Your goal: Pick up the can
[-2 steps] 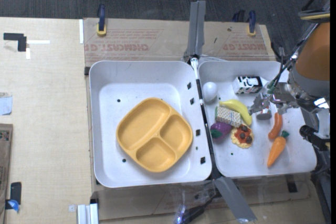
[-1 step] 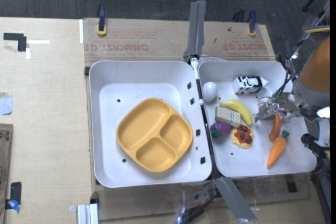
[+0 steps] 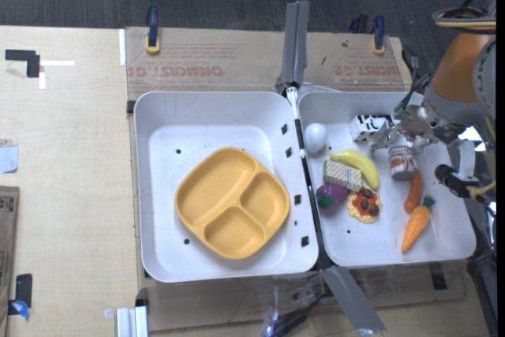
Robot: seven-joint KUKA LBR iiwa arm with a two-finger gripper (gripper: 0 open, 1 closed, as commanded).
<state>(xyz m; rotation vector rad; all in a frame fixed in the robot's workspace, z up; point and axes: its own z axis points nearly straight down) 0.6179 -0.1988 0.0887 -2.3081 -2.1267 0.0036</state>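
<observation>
The can [image 3: 402, 162] stands upright in the right bin [image 3: 465, 249], just right of the banana [image 3: 357, 165] and above the carrot [image 3: 416, 224]. The gripper [image 3: 401, 143] sits directly over the can, probably lined up to grasp it; whether it is clenched cannot be told.

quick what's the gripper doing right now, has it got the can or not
Gripper: right above the can in the right bin, but I cannot tell whether it has the can.
</observation>
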